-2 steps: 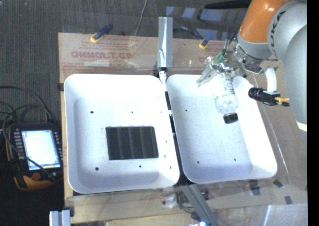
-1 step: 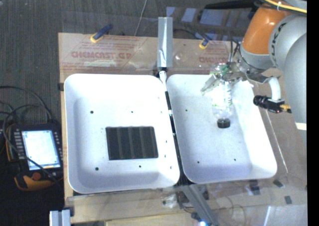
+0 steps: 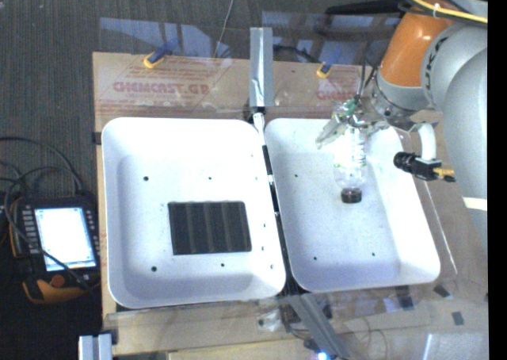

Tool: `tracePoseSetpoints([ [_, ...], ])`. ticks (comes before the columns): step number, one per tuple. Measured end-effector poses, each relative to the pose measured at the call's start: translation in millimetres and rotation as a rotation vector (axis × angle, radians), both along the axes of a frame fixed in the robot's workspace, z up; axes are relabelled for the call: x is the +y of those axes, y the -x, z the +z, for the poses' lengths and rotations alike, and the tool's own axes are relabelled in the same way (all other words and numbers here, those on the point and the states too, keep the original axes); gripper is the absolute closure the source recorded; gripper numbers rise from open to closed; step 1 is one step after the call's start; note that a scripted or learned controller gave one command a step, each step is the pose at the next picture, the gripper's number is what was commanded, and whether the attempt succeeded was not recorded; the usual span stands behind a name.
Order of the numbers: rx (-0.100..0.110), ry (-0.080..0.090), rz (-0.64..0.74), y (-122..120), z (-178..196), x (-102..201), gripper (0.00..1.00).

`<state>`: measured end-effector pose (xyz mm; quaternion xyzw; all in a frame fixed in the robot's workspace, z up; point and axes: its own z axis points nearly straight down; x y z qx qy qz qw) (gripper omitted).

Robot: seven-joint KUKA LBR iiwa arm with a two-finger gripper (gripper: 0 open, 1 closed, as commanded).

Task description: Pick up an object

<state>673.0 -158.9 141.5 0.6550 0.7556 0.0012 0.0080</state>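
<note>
The gripper [image 3: 348,116] hung over the far part of the right bin [image 3: 412,263], w/ a clear plastic bottle [image 3: 349,162] reaching from just below its fingers toward the bin's middle. The bottle's upper end met the fingers, but whether they were spread or pinching it couldn't be told; glare and clear plastic blurred that spot. Its dark cap [image 3: 352,194] sat at the end farthest from the gripper, so the long axis ran from the gripper toward the near bin edge, cap end pointing away. Whether the cap touched the bin floor or hung just above it wasn't clear.

Judging by looks, the bottle was probably light, thin-walled and somewhat squashy, smooth and likely slippery. A hold across the body near mid-length would prob. seat best; a hold at the tip risks it swinging or sliding out.

Well off to the gripper's side, the left bin [image 3: 127,152] held a dark ribbed block [image 3: 210,227], not involved.
</note>
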Motion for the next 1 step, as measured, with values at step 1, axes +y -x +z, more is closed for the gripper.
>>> tracePoseSetpoints([
  [1,-0.002,0.000,-0.051,-1.0,-1.0,3.4,1.00],
])
